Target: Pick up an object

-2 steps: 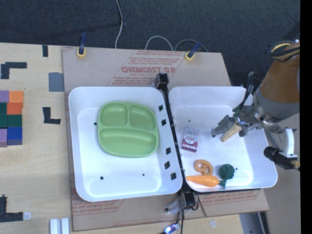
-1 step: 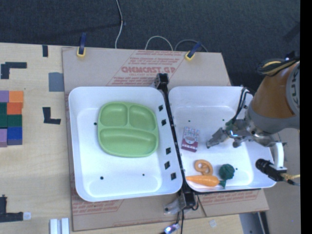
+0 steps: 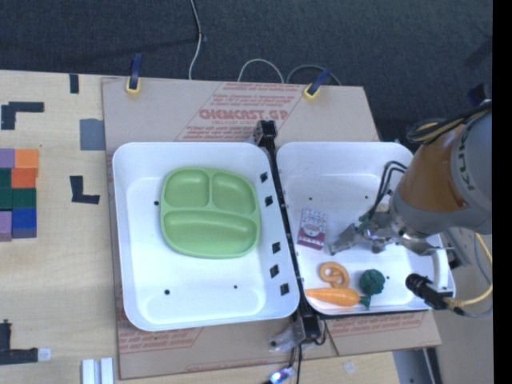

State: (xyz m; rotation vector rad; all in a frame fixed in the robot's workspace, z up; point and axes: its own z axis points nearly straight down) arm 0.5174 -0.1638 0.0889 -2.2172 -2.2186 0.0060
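Note:
In the right bin (image 3: 344,162) lie a small pink-and-white packet (image 3: 312,228), a tan pretzel-shaped toy (image 3: 334,274), an orange carrot (image 3: 333,297) with a dark green top (image 3: 370,282). My gripper (image 3: 346,241) hangs low over the bin's middle right, reaching left from the grey and orange wrist. Its fingers point toward the packet and sit just right of it, above the pretzel. The fingers look spread apart with nothing between them.
The left bin (image 3: 136,214) holds a green divided plate (image 3: 210,212). A black divider with clips (image 3: 276,214) runs between the bins. Coloured blocks (image 3: 20,194) sit at the far left of the bench. A cable (image 3: 472,294) loops by the bin's right corner.

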